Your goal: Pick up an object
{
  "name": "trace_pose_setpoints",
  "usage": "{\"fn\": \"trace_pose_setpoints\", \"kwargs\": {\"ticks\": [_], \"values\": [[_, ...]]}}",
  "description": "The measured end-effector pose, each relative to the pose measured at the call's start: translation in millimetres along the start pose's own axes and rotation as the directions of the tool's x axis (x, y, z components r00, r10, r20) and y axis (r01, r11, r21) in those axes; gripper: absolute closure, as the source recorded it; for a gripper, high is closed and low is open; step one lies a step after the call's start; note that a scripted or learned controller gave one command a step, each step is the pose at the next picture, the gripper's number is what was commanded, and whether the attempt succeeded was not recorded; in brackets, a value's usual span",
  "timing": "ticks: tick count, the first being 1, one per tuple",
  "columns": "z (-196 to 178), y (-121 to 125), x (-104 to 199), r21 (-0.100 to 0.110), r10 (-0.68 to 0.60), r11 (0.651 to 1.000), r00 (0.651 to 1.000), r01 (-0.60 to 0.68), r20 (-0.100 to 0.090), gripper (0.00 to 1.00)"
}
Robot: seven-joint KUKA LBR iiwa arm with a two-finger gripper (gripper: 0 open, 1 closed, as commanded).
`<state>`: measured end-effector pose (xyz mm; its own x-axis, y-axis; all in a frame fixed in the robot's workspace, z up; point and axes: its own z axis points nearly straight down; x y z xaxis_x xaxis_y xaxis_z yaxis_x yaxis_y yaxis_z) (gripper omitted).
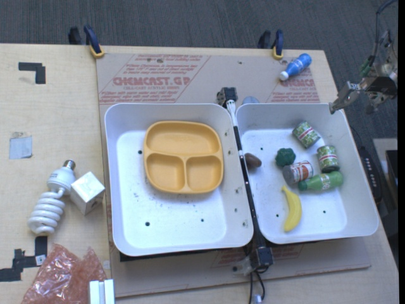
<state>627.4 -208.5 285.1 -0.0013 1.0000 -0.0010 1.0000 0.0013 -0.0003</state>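
The right bin [354, 223] holds a yellow banana [292, 209], a green bottle [321, 182], a green broccoli piece [285, 156], a brown lump [252, 161] by the inner wall, and three small cans [299, 171] [328, 158] [305, 134]. In the left bin [126, 227] lies a yellow divided plate [184, 156]. My gripper [370, 86] is a small metallic shape with wires at the far right, above and outside the right bin's back corner. It is well away from every object, with nothing seen in it.
A blue and white bottle [296, 66] lies on the board behind the right bin. Left of the bins are a spiral light bulb [50, 198], a white cube [87, 189] and a red mesh bag [60, 277]. Clamps hold the board's back edge.
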Motion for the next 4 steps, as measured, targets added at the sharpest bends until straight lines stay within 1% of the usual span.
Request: {"fn": "trace_pose_setpoints", "kwargs": {"ticks": [1,2,3,4], "values": [[181,-15,-1,-0.001,0.002,1.0,1.0,-0.002,0.0,0.0],[171,-14,-1,-0.002,0.002,1.0,1.0,-0.002,0.001,1.0],[171,-14,-1,-0.002,0.002,1.0,1.0,-0.002,0.001,0.0],[193,-92,83,0.0,0.002,1.0,1.0,-0.002,-0.001,0.0]]}}
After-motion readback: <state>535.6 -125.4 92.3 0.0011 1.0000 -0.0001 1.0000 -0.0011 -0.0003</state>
